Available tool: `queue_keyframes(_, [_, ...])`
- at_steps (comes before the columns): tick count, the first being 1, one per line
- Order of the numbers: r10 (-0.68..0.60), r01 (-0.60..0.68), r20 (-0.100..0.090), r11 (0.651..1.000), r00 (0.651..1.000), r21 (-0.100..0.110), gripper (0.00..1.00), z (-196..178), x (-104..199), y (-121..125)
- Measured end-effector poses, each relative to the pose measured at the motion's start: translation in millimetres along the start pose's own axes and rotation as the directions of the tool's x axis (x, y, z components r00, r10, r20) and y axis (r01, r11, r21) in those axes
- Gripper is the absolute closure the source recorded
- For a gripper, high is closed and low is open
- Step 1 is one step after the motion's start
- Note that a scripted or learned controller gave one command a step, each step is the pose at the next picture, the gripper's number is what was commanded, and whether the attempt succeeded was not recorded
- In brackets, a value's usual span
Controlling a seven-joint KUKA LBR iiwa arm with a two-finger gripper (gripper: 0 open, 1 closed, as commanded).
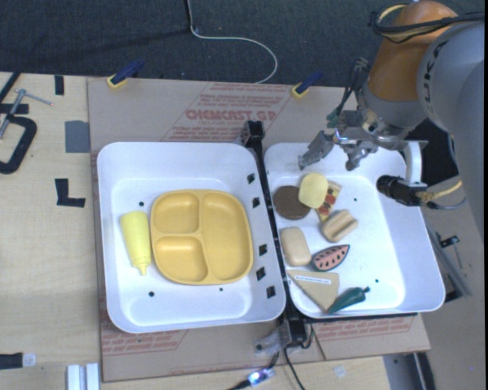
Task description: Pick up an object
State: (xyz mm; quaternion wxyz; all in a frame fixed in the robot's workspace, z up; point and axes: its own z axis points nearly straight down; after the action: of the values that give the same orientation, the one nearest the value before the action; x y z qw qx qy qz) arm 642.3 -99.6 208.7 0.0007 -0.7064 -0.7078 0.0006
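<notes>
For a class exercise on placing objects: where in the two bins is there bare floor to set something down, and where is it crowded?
Left bin: bare strip along the far wall behind the yellow tray, and the near right corner. Right bin: bare floor right of the bread roll and watermelon slice. Crowded: its left half; the gripper hangs over its far end.

You had two bins side by side on the table [41, 242]. In the left bin [114, 169] a divided plate [202, 236] lay with a bottle [136, 240] just to its left. The right bin [411, 275] held a cluster of toy foods [317, 234] near its left wall, the gripper [335, 154] above its far edge.
</notes>
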Motion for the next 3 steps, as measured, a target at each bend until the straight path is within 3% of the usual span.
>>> queue_keyframes(1, [0.008, -0.008, 0.003, 1.0, 1.0, 0.005, 0.0, 130.0, -61.1, -74.1])
queue_keyframes(2, [0.001, -0.001, 0.003, 1.0, 1.0, -0.002, 1.0, 113.4, -57.8, -69.5])
queue_keyframes(3, [-0.006, 0.006, -0.002, 1.0, 1.0, -0.005, 1.0, 19.6, 23.3, -96.1])
